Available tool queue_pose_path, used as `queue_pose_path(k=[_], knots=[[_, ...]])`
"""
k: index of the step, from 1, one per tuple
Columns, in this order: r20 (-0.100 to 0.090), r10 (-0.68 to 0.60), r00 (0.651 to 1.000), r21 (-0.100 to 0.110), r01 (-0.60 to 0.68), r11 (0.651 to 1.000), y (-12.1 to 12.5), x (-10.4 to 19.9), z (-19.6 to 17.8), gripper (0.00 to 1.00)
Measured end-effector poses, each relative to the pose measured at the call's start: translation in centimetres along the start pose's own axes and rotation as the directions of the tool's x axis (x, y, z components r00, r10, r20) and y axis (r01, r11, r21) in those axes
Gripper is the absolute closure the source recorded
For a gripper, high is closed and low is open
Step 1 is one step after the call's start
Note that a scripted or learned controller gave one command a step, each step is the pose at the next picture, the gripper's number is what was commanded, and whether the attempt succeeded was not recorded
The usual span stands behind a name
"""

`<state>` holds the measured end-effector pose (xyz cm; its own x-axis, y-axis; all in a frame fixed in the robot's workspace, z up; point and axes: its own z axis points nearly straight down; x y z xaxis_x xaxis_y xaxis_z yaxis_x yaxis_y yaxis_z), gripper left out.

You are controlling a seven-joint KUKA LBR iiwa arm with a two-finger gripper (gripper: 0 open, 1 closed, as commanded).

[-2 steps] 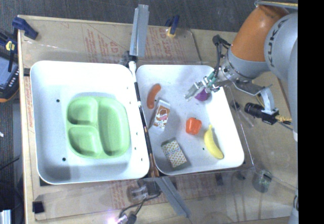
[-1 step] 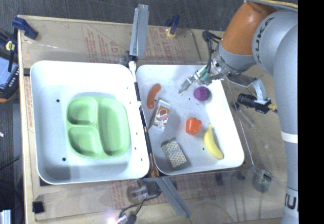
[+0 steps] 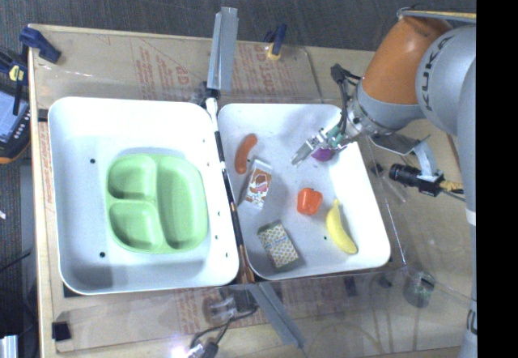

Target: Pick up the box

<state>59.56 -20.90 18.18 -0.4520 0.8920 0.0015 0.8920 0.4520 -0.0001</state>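
Jaws: I see the gripper (image 3: 312, 147) over the upper right part of the right bin (image 3: 368, 210), fingers spread, nothing between them; tips point down-left.
Just by it: purple item (image 3: 324, 154) right under/behind the fingers, touching or nearly so, can't tell which. Not the target.
Box: small carton (image 3: 259, 184), white w/ red-brown print, lies tilted in the right bin's left-centre, close to the divider wall, well apart from the gripper.
Step in hand: approach. I judge I need to go left and down-frame, clear the purple thing first, then line the fingers across the carton's narrow sides.
Watch: sausage (image 3: 245, 152) sits just above the box; a wide approach could nudge it.
Right bin, rest: orange-red item (image 3: 308, 201) mid-bin, banana (image 3: 341, 228) near the right wall, patterned packet (image 3: 278, 245) at the bottom; it's boxy too, so don't mix them up.
Left bin (image 3: 73, 186): green divided tray (image 3: 157, 202), compartments bare as far as I see.
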Motion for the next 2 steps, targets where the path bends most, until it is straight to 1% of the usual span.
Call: queue_pose_path(k=[1,2], knots=[[0.001,0.172,0.985,0.0,-0.172,0.985,5.1,-2.6,9.0,0.0],[0.001,0.102,0.995,0.0,-0.102,0.995,0.8,-0.4,2.0,0.0]])
